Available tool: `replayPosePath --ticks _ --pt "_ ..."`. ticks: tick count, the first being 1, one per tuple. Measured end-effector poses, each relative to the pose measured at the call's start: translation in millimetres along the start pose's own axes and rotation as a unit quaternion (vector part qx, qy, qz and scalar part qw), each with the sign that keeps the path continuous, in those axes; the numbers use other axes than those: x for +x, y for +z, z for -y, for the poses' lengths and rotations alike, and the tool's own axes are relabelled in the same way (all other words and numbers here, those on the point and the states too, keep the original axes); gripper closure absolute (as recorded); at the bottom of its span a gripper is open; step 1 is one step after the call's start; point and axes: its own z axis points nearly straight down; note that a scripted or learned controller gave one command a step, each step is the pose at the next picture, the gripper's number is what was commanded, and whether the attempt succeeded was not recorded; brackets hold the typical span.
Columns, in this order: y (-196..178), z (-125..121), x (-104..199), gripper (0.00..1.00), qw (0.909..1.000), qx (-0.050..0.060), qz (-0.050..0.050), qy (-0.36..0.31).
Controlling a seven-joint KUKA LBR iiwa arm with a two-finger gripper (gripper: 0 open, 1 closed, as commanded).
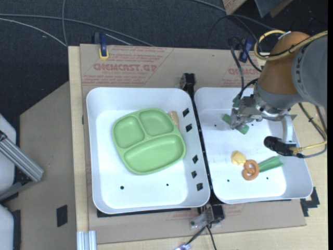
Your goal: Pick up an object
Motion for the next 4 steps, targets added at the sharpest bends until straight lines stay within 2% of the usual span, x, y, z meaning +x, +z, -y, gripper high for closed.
replayPosePath --ticks 2,3,4 --pt "-103.4 3.4 -7.4 1.00 1.0000 -0.003 0.001 -0.001" --pt "-94.4 17.7 40.1 1.00 1.0000 0.002 -0.001 -0.002" --pt "-102.1 24.8 90.3 1.00 1.0000 0.001 -0.001 -0.003"
